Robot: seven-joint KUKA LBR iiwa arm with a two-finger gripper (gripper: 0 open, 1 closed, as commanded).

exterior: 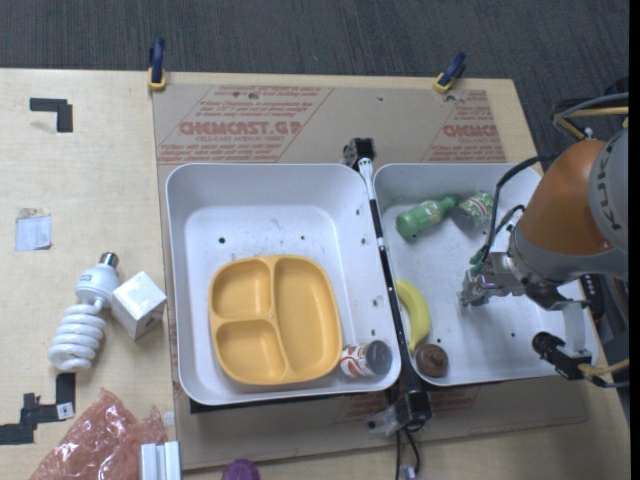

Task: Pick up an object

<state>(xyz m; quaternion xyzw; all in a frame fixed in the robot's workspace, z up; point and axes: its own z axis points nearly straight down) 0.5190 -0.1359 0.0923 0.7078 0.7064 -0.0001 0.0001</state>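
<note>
Tool (480,290) is sitting low in the right bin (440,183); can't tell its state, nothing visibly pinched. Green bottle (424,216) is lying near the bin's back wall, banana (414,311) along the left wall, brown round object (432,359) at the front-left corner. Yellow divided tray (275,318) is resting in the left bin (190,268).

"CHEMCAST GP" in red on brown board (250,118), repeated at right

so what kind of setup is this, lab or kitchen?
Most likely a robotics lab grasping bench: two white bins on a board held by clamps, a KUKA arm reaching in, and assorted test items like a green bottle.
</note>
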